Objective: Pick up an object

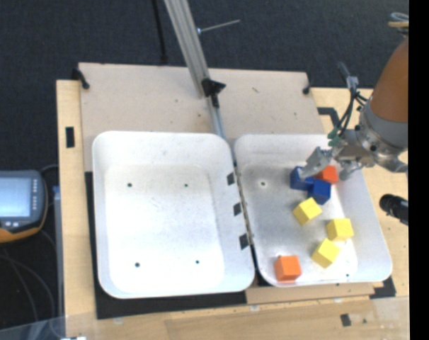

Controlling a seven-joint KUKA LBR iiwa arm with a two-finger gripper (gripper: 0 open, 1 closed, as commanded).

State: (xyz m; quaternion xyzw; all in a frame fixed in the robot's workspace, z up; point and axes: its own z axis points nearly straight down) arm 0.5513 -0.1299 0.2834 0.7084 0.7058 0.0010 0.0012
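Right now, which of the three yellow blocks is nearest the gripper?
The upper-left yellow block, just below the blue blocks under the gripper; the other two yellow blocks sit lower.

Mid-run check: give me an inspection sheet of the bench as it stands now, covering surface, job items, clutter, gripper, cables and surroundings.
Surface: wooden bench bearing two white bins; left bin, right bin.
Job's things: all in the right bin: three yellow blocks, an orange block near the front rim, blue blocks and a second orange block clustered under the gripper.
Clutter: nothing seen.
Gripper: gripper low over the blue and orange cluster; whether it grips anything cannot be told.
Cables: wires run along the arm's wrist; a dark cable lies on the floor behind.
Surroundings: dark carpet, slanted metal rail, a small screen device at left.
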